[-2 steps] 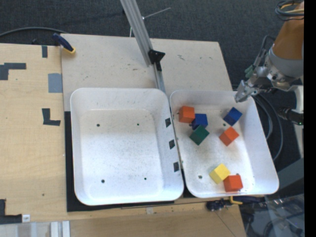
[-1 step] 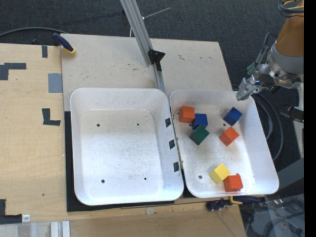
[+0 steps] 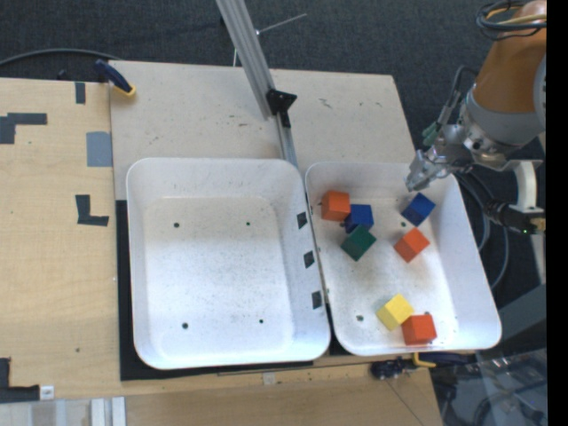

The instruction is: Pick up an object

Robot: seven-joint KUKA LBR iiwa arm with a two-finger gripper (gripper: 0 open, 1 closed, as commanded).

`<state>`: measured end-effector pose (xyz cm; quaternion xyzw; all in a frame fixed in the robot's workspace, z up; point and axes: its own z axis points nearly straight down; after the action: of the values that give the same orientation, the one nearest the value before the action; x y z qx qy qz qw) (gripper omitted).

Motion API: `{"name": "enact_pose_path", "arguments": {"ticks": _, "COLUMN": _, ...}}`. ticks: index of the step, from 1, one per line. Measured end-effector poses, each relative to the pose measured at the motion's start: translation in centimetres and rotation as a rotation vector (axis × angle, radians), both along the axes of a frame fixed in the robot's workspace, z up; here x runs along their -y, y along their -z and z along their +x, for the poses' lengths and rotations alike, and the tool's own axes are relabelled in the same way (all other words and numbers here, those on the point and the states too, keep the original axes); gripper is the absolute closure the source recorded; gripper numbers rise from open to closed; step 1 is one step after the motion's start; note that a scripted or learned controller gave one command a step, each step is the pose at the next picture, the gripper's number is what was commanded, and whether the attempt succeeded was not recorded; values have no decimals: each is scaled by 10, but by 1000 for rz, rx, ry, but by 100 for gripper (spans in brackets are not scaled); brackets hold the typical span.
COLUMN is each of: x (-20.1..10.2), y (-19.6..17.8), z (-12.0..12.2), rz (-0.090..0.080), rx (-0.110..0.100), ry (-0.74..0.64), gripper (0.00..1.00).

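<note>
Overhead, slanted — both bins (image 3: pixel 142 185)

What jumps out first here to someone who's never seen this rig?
The bright blocks clustered in the right bin: an orange block, a blue block and a green block bunched near its left wall, and a yellow block beside a red-orange one at the near edge. Next, the arm's orange band at the upper right, with the gripper just above another blue block.
</note>
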<state>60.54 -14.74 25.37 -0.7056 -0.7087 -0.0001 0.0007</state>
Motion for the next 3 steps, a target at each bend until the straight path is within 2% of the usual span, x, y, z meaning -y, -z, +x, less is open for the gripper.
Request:
{"name": "enact_pose_path", "arguments": {"ticks": 2, "x": -106, "y": 0, "z": -38, "rz": 1, "rx": -1, "ry": -2, "gripper": 100}}
{"name": "enact_pose_path", "arguments": {"ticks": 3, "x": -153, "y": 18, "z": -60, "rz": 0, "rx": -4, "ry": -1, "gripper": 100}}
